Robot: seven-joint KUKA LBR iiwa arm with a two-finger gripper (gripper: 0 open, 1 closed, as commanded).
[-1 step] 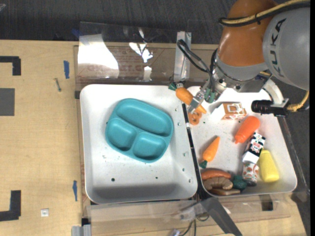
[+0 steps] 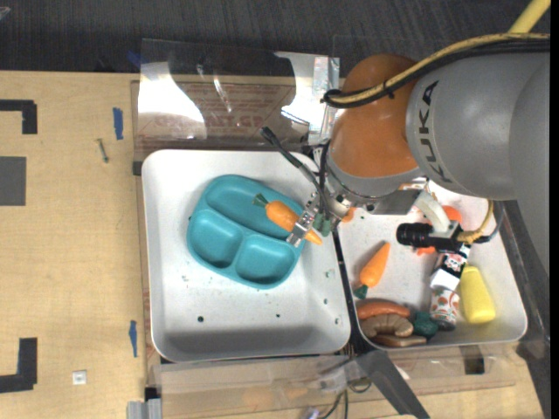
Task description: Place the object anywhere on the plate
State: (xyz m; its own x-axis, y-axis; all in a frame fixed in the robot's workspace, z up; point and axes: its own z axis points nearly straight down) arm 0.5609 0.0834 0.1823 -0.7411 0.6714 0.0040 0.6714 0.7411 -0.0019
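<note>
A teal divided plate [image 2: 229,234] lies in the left white bin [image 2: 175,321]. An orange toy carrot [image 2: 279,214] with a green top hangs slanted over the plate's right rim, by the upper compartment. My gripper [image 2: 306,225] reaches down from the right and is shut on the carrot's thick end. A bit of orange shows past the fingers on the far side. The big grey and orange wrist hides the bin wall behind it.
The right bin [image 2: 507,326] holds a second carrot [image 2: 374,264], a yellow bottle [image 2: 477,293], a small black-capped bottle [image 2: 449,271], a sausage [image 2: 383,309] and brown bread [image 2: 389,326]. A clear plastic sheet [image 2: 218,103] lies behind the left bin.
</note>
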